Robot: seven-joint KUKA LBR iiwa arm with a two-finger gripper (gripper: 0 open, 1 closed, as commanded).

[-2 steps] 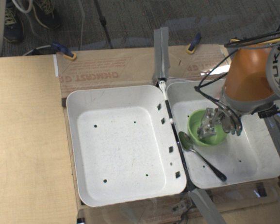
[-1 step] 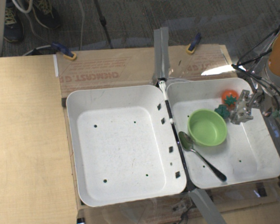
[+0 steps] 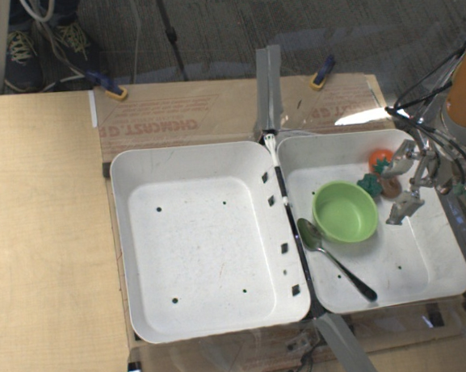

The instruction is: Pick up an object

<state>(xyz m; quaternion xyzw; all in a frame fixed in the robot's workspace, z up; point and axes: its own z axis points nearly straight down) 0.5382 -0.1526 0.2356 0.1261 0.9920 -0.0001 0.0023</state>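
Camera view, looking down at a slant on both bins.

Left bin (image 3: 147, 310): bare white floor with a few dark holes. Nothing here for the task.

Right bin (image 3: 436, 281): all the candidates sit here.
- Spoon (image 3: 334, 260), dark-handled, bowl end near the divider between the bins, handle running down and to the right toward the bin's near wall. Long axis is diagonal, upper left to lower right. Its bowl end lies just beside the green bowl's lower left rim; I cannot tell if they touch.
- Green bowl (image 3: 345, 211), upright, mouth up, roughly mid-bin.
- A small cluster at the bowl's upper right: a teal piece (image 3: 370, 184), a brownish piece (image 3: 389, 186), an orange-red piece (image 3: 380, 159). Too small to name. They crowd together close to the bowl's rim.

Gripper (image 3: 401, 184): reaches in from the right, over the right half of the right bin. Its two metal fingers stand spread, one high near the orange-red piece, one lower toward the bin floor, with nothing seen between them.

Relation that matters: the small cluster lies just left of the fingers, the brownish piece nearest the gap. The bowl sits farther left, and the spoon farther left and below. My judgement: the nearest pick is the cluster, a short shift leftward. The crowding makes a clean single grab doubtful.
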